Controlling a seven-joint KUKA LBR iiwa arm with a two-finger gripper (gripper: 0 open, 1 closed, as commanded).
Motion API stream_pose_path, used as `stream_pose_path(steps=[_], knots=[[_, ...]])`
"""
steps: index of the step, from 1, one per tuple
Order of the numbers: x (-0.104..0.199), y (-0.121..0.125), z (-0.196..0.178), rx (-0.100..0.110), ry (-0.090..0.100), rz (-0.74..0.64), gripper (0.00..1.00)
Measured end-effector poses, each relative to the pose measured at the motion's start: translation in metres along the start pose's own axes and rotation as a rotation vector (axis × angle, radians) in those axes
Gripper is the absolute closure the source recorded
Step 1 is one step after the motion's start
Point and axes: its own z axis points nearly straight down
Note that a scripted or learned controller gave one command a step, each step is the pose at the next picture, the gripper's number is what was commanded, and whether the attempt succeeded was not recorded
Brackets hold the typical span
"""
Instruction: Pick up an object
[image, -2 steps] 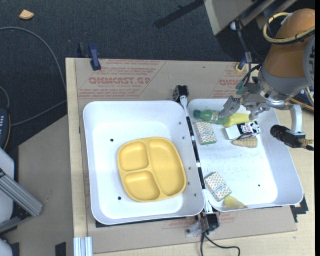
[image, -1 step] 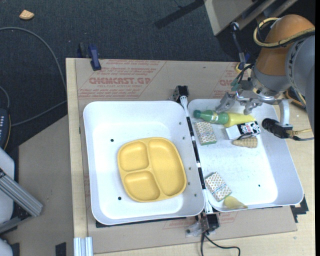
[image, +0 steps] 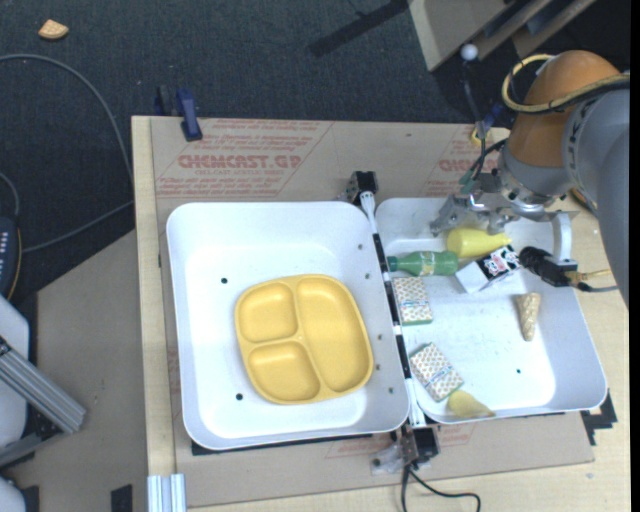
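The gripper (image: 472, 212) hangs over the far part of the right bin (image: 570, 370), just above a yellow banana-shaped toy (image: 476, 242). Whether the toy is touched cannot be told. A green bottle (image: 424, 264) lies on its side to the left of the toy, near the bin's left wall. A small white box with black and red marks (image: 489, 268) sits just right of the bottle. A tan cone (image: 528, 314) lies further right. Two patterned packets (image: 412, 300) (image: 435, 370) lie along the left wall, and a pale yellow piece (image: 466, 403) rests at the near edge.
The left bin (image: 200, 250) holds a yellow divided plate (image: 302, 338). The bench's cardboard top (image: 260, 160) stretches behind both bins, with a blue clamp (image: 187, 114) at its far left corner. The arm's orange band (image: 560, 100) rises at the upper right.
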Motion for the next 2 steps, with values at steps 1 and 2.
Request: stream_pose_path(steps=[1,2], knots=[[0.011,-0.014,0.012,-0.016,-0.011,0.002,0.0],[0.013,-0.012,0.001,-0.023,-0.009,0.002,1.0]])
